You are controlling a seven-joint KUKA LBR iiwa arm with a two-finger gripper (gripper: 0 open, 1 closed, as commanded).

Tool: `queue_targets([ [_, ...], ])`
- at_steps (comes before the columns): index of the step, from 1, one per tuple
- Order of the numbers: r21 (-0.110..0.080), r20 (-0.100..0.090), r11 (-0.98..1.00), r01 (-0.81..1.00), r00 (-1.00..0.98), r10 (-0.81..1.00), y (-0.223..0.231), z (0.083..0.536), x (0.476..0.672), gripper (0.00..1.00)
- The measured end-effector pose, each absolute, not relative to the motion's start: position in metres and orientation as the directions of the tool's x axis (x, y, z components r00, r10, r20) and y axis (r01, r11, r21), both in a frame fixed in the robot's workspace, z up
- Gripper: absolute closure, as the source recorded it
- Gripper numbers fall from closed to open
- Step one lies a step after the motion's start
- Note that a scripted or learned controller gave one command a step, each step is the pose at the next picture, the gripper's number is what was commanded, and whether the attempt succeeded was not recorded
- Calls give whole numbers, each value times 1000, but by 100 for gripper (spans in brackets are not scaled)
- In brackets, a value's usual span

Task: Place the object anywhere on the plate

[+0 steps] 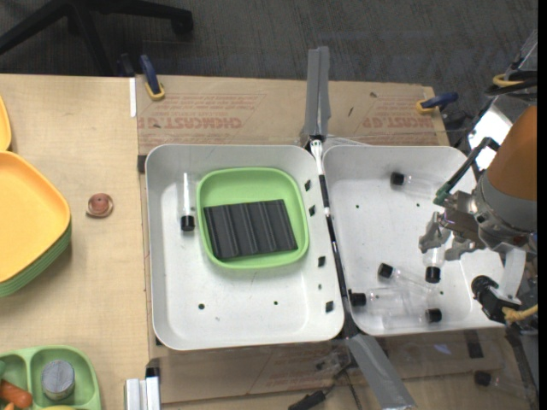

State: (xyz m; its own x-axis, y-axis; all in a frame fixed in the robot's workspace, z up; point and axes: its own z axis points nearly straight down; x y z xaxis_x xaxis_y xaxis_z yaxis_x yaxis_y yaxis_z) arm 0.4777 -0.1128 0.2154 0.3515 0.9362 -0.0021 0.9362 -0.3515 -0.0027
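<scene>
Over the right bin (376, 165) of the bench, the grey arm (513, 178) with its orange band reaches in from the right, its gripper (436, 244) lowered near the bin's right side; a clear vial with a black cap (432, 267) stands upright directly under the fingertips (430, 239), touching or nearly so, though the slant of the view does not settle whether the fingers are clamped on it or merely around it; how far they are parted cannot be told; other black-capped vials lie scattered on the same white floor, one near the back (397, 178), one left of the gripper (386, 272), two along the front (357, 299) (433, 315); in the left bin (171, 314) a green plate (252, 186) sits toward the back, bearing a dark ribbed slab (248, 228); another vial (186, 203) lies lengthwise just beside the plate's left rim, cap toward the front; stacked yellow plates (30, 220) rest at the bench's far left.
</scene>
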Motion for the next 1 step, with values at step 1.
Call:
queue_targets([
  [1,-3,-2,-351,936,351,936,-113,215,478,0],
])
